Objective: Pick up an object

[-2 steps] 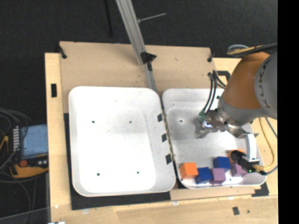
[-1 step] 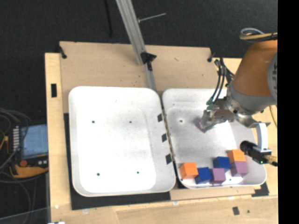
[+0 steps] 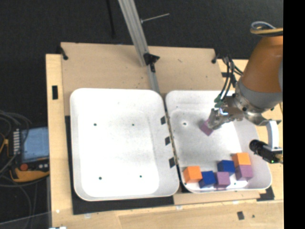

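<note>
Purple block [image 3: 206, 128] in the right bin [image 3: 190, 101], looks pinched at the tip of the gripper [image 3: 213, 122].

Block sits in the upper-middle of that bin, well apart from the pile along the near edge: an orange block [image 3: 192, 173], two blue ones [image 3: 208, 178] [image 3: 226, 166], a purple one [image 3: 223, 179], plus an orange-over-purple pair [image 3: 243, 164]. From where I'm standing the fingers seem closed on it, but honestly it's hard to say whether it's off the floor or just resting there. If I were running this, I'd lift straight up and slow, no sideways swing, since the hold looks like it's only on one corner. The wrist blocks most of the fingers, and the arm [image 3: 264, 70] is cut off at the right. Left bin [image 3: 119, 142] just has a few dark dots.
</note>
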{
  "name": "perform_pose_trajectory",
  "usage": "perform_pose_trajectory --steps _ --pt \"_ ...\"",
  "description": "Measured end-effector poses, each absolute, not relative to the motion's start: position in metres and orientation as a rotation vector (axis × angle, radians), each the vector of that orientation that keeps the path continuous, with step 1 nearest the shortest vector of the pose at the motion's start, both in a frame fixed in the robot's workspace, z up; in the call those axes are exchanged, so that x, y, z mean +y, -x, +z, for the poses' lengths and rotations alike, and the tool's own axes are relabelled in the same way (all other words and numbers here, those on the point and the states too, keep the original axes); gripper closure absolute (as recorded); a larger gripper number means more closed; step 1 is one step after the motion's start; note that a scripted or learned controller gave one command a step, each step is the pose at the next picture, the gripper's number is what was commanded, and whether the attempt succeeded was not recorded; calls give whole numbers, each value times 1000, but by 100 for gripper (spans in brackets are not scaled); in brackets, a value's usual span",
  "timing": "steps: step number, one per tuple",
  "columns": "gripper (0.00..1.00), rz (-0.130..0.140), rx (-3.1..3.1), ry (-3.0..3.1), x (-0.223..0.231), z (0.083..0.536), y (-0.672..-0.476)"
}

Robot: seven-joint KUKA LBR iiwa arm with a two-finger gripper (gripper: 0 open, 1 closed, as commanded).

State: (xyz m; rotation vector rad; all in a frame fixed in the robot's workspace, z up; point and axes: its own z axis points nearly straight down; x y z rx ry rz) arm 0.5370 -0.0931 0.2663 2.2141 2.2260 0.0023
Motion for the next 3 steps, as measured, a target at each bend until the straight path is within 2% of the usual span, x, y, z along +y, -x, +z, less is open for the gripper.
perform_pose_trajectory --steps 1,2,3 --pt "100 0 2229 -2215 -42 252 -542" --pt "100 1 2231 -2215 3 255 -537" --pt "100 -3 2231 -2216 57 238 -534"
